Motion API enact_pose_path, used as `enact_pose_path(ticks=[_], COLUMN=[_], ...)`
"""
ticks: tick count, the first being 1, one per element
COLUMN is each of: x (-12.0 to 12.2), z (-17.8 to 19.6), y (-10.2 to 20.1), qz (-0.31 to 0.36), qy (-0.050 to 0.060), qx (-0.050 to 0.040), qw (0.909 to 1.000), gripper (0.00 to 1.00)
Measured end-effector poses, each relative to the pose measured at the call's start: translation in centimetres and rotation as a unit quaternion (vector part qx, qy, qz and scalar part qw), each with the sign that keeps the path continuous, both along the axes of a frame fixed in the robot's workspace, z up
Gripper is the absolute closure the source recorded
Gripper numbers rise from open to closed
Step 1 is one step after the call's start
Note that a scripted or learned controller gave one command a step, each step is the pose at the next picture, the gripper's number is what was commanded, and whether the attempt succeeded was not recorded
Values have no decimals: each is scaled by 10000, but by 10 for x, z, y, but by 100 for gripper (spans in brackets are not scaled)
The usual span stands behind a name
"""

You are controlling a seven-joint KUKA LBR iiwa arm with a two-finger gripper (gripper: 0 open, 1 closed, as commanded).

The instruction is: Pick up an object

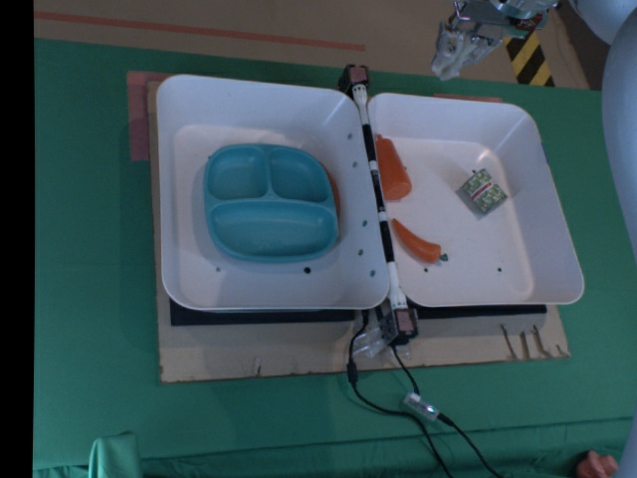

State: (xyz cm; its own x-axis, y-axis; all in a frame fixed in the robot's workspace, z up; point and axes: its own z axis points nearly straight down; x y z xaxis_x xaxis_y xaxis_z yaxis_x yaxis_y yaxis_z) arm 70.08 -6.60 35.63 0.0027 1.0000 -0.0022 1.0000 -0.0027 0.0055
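Note:
In the right bin [537,157] lie two orange carrot-like pieces: a thick one [393,169] against the divider and a slimmer one [417,242] with a dark tip nearer the front. A small green patterned packet [482,190] lies toward the bin's right. My gripper [455,56] hangs high beyond the far rim of the right bin, above the bench top, with nothing visible between its fingers. A teal sectioned plate [269,203] rests in the left bin [179,167].
A rod with black-and-white markings [376,192] runs between the two bins. Cables [418,406] trail off the front of the cardboard base. Yellow-black hazard tape [530,56] lies behind the gripper. Green cloth covers the surrounding bench.

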Motion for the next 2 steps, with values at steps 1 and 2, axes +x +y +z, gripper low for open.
enact_pose_path(ticks=[1,2], x=[0,0], z=[-11,-13], y=[22,-15], qz=[0,-6], qy=[14,7], qx=[2,-3], qw=[10000,10000], gripper=[100,100])
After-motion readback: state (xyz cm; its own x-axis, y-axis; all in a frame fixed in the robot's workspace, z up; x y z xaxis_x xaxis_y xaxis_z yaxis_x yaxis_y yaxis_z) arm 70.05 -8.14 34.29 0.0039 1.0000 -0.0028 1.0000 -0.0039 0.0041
